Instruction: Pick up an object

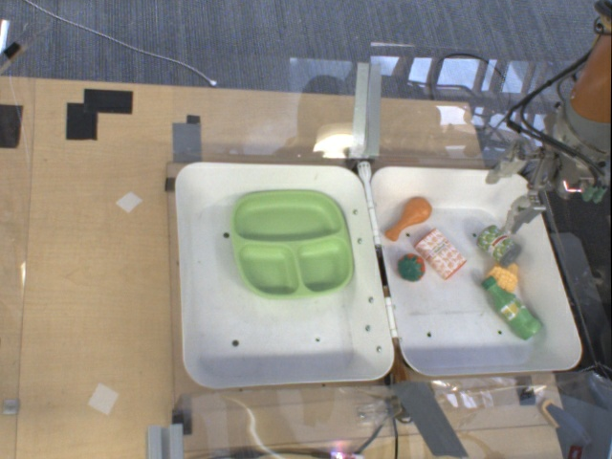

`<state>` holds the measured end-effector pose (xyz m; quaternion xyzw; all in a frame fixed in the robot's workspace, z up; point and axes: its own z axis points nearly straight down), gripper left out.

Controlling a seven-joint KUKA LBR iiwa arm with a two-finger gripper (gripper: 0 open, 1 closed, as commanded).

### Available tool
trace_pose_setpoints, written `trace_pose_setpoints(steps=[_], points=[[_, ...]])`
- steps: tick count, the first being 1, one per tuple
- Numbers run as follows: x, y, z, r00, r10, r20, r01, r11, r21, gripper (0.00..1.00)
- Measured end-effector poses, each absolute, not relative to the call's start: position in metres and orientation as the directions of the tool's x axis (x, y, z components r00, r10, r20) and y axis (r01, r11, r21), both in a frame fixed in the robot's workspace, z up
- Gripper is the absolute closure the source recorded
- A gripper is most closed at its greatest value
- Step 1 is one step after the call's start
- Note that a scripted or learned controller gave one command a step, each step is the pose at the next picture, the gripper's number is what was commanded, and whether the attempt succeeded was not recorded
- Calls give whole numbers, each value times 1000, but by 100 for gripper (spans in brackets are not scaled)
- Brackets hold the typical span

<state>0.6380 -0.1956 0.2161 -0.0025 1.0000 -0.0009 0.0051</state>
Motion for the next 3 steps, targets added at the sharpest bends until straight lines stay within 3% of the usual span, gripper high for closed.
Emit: trace_pose_setpoints(steps=[1, 2, 3], points=[[645, -145, 105, -988, -156, -25, -155, 988, -7, 0], [649, -144, 120, -986, -162, -33, -162, 987, -10, 100], [647, -111, 292, -1000, -6, -26, -6, 1000, -3, 100]])
